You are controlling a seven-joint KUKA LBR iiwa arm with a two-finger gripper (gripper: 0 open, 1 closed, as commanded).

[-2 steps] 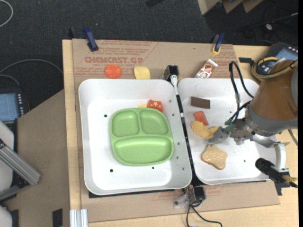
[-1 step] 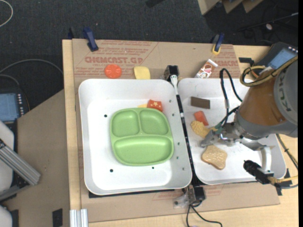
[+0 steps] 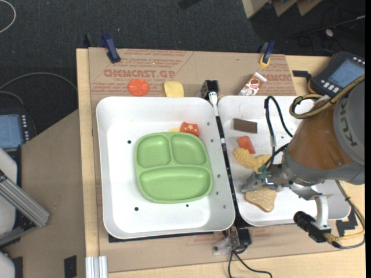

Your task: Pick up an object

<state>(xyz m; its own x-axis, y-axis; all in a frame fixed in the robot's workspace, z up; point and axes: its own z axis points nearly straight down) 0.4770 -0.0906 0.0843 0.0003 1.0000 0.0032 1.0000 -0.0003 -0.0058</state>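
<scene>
Reaching in from three o'clock, the gripper (image 3: 255, 182) hangs low over the right bin (image 3: 278, 216), but whether it is clamped or released, I cannot tell. Just at its five o'clock lies a tan cookie-shaped piece (image 3: 261, 198), long axis running ten to four. At twelve o'clock sit a yellow piece (image 3: 247, 158), a red block (image 3: 246, 143) and a brown bar (image 3: 244, 125). Over in the left bin (image 3: 116, 172), a green divided plate (image 3: 173, 168).

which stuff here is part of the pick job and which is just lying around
In the job:
gripper, low in the right bin
tan biscuit, beside the gripper
yellow piece
red piece
brown block

Lying about:
green tray in the left bin
red block behind the tray
orange disc, yellow lump and wrapper on the bench, outside the bins
</scene>
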